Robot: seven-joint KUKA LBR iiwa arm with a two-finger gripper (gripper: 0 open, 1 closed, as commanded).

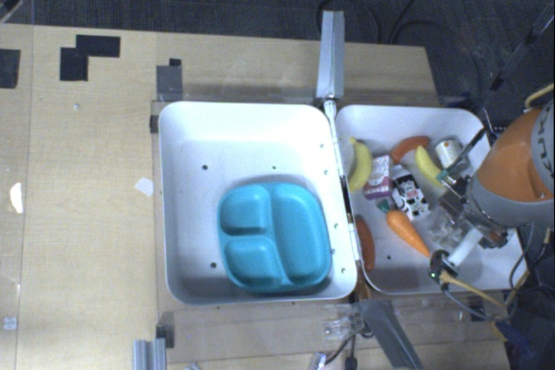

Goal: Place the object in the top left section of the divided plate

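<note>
**A:** Looking down from the overhead camera, what step is this?

**B:** The pick, I'd judge. The grey arm with its orange band (519, 162) hangs over the right-hand shallow white bin (395, 277), and its two-finger gripper (451, 225) sits low among the toys, just right of a smooth orange plastic carrot (406, 234). How it stands, open or closed, I cannot tell; the wrist hides it.

**A:** And the object?

**B:** Unclear which one is meant. All the toys lie in that bin: the carrot, two curved yellow bananas (358, 165), a small purple-and-white box (378, 178), a reddish sausage shape (365, 243) by the left wall.

**A:** The target?

**B:** A glossy turquoise divided plate with rounded corners (275, 236) lies in the left-hand white bin (182, 186), its sections bare.

**A:** Next move?

**B:** Probably a firm close on a slippery, rounded piece, a lift clear of the divider wall, then a carry left to the plate's upper-left section.
</note>
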